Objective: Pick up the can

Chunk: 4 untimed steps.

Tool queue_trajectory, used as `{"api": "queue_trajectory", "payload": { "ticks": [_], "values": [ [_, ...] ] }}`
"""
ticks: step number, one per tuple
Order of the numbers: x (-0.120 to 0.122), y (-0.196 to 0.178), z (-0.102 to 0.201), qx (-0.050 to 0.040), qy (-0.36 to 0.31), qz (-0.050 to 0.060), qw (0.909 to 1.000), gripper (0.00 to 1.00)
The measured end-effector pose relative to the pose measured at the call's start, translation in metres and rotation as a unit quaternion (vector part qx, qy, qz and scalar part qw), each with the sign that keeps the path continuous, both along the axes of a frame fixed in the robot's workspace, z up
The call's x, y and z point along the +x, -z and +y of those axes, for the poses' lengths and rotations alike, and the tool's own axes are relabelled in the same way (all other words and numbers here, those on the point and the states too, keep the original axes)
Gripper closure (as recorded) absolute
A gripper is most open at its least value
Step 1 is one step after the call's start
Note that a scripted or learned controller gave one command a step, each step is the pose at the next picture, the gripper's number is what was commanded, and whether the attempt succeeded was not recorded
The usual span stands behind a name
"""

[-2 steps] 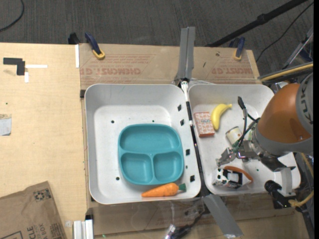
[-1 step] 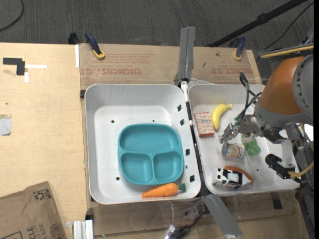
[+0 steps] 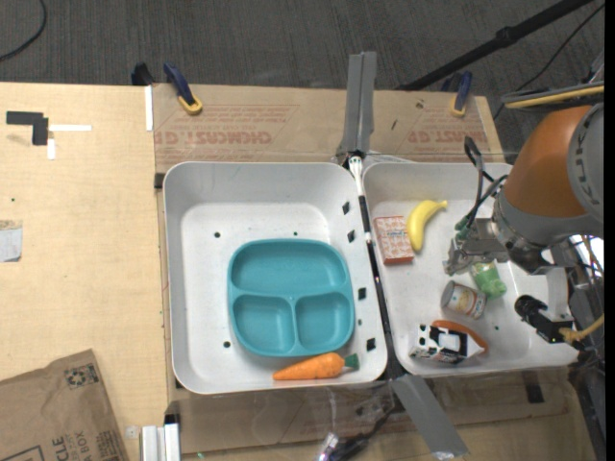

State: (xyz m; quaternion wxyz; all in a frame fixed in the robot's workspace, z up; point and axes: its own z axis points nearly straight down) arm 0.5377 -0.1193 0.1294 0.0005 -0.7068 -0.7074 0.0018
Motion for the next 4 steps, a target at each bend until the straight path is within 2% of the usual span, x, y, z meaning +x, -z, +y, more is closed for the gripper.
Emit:
{"api": "queue_trajectory", "payload": {
  "ticks": [1,2,3,4],
  "values": [
    [0.0,0.0,0.0,0.0,0.0,0.0,1.0,0.0],
    [-0.032,0.039,0.01,0.0005,0.082,0.0,0.9967,0.0],
    [0.01,-0.086,-0.074,-0.0005,0.088,-0.001,0.9961,0.0],
    [-0.037,0.026,-0.033,0.0007,0.108,0.0,0.9941,0.0]
  ]
}}
